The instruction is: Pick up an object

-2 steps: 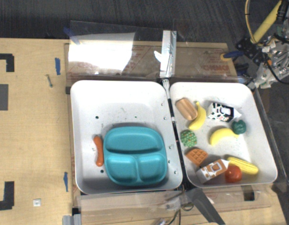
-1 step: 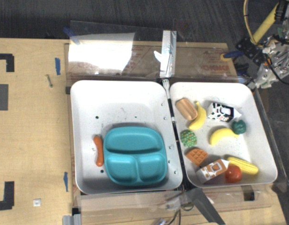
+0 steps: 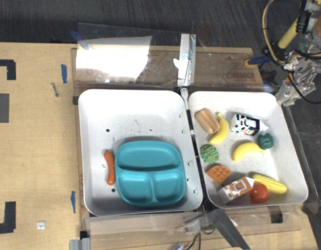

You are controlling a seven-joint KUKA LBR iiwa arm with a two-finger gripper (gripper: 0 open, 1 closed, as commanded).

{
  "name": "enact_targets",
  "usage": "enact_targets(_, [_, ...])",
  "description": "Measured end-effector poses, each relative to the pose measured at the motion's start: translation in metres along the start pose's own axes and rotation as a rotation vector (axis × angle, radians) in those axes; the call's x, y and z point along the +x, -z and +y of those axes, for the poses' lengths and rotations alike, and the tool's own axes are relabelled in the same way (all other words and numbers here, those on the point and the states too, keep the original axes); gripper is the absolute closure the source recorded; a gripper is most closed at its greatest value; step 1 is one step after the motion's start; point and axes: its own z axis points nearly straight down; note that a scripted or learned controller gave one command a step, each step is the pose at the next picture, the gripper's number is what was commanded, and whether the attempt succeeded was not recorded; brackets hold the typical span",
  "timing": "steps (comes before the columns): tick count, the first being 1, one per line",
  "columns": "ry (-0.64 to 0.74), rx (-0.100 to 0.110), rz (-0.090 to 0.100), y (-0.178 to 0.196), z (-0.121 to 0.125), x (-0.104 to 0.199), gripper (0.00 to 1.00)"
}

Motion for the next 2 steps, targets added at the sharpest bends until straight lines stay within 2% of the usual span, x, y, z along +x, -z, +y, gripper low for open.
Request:
enact_targets(1, [0.061, 0.008, 0.003, 0.010, -0.001, -0.001, 1.00])
enact_targets(2, [0.192, 0.003, 0.005, 0.008, 0.092, 0.009, 1.00])
